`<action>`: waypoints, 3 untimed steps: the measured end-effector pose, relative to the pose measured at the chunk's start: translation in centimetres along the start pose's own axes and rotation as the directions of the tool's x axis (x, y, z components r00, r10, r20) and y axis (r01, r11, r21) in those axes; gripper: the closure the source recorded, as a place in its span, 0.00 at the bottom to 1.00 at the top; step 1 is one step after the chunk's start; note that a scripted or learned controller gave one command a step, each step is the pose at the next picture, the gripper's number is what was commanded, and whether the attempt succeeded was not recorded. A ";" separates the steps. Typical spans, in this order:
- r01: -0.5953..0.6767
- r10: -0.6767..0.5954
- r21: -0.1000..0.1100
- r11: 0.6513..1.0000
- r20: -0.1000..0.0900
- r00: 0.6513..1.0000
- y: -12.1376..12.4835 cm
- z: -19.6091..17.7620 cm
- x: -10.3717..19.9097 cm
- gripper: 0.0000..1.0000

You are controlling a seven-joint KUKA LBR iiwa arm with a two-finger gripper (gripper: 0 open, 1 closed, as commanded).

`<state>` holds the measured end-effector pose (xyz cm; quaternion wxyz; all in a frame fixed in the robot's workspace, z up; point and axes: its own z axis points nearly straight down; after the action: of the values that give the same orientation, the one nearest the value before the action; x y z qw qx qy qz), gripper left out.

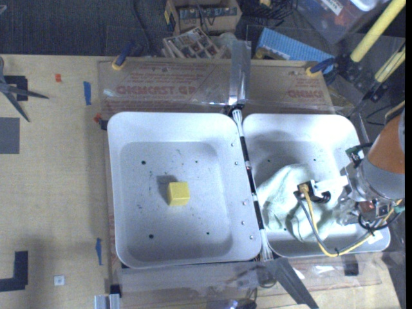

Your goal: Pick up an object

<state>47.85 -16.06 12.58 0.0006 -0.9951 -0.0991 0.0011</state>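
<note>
Item: KUKA arm low over the right bin; yellow block in the left bin.

Arm: the grey body with orange band enters at the right edge, bent down towards the right bin's near right corner. Gripper: dark metal assembly with trailing wires, sitting low by the bin's right wall; whether it is open or closed cannot be told. Yellow block: small, cube-like, matte, lying alone near the middle of the left bin's floor, well apart from the gripper. White cloth: soft, crumpled, bunched on the right bin's floor just left of the gripper. Yellow cable: thin, curved, running across the cloth and along the near wall. Bins: shallow white plastic, rounded corners, floors scuffed and speckled. Bench: pale wood.
</note>
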 end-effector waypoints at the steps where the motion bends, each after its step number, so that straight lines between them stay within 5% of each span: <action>1: -0.001 0.001 0.000 1.000 0.001 1.000 0.1 -0.9 0.0 1.00; 2: 0.007 -0.007 -0.002 1.000 -0.004 1.000 5.6 3.8 8.4 1.00; 3: 0.028 -0.028 0.003 1.000 0.001 1.000 -0.6 0.8 1.8 1.00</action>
<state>49.45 -15.10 11.75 0.0018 -0.9936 -0.1131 0.0019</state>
